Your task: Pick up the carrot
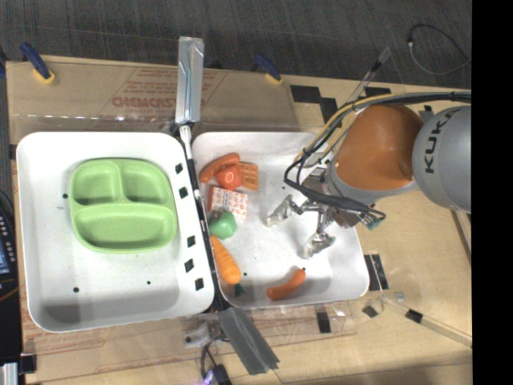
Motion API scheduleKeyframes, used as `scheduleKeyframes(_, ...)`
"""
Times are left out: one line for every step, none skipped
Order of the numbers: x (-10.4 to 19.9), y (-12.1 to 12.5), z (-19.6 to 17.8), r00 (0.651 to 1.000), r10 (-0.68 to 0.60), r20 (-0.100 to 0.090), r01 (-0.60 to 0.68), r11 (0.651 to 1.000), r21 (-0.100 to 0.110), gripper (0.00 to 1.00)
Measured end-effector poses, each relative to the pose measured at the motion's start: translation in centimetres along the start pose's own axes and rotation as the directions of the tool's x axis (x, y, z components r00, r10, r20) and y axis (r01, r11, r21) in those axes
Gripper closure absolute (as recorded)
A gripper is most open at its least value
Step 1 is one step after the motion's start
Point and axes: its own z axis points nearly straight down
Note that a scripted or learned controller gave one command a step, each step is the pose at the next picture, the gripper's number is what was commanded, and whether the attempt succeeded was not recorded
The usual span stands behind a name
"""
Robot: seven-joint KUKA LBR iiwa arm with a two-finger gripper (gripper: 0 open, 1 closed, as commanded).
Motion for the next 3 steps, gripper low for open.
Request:
scheduleKeyframes(0.2,0.1,-8.5,0.947,-0.322,0.002,0.322,0.947,0.005,0.00)
scheduleKeyframes(0.6,0.6,-1.4,0.710,-0.704,0.001,0.704,0.710,-0.003,0.00)
scheduleKeyframes(0.5,0.7,-2.4,0.708,-0.706,0.003,0.706,0.708,-0.004,1.00)
